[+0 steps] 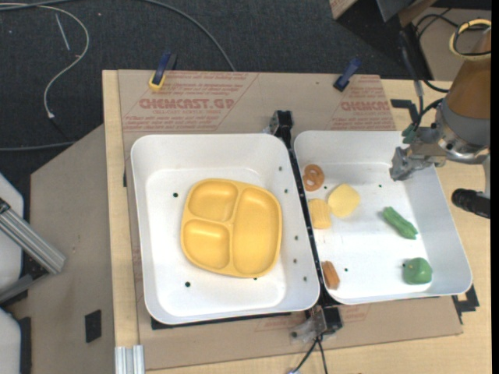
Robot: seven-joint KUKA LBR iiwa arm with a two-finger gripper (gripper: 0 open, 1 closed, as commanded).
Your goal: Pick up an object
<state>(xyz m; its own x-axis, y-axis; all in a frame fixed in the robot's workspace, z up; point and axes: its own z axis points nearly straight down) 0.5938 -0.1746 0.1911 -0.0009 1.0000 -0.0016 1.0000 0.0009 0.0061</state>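
Grey two-finger gripper (402, 164): at the right-hand shallow white plastic bin (366, 283), 1 o'clock; opening cannot be told. Nearest candidate: long green plastic pod (399, 222), 4 o'clock. Advice: descend centred, straddling its narrow width.

Two white bins: left bin (148, 209), right bin (444, 232).

One yellow divided plate (231, 227), three compartments, in left bin.

Six small items in right bin:
- one brown ring (313, 178)
- one pale yellow chunk (344, 201)
- one orange-yellow block (320, 213)
- one small orange-brown piece (330, 275)
- one long green piece (399, 222)
- one round green piece (417, 271)

Two blue clamps (162, 69) (347, 75) at bench's far edge.
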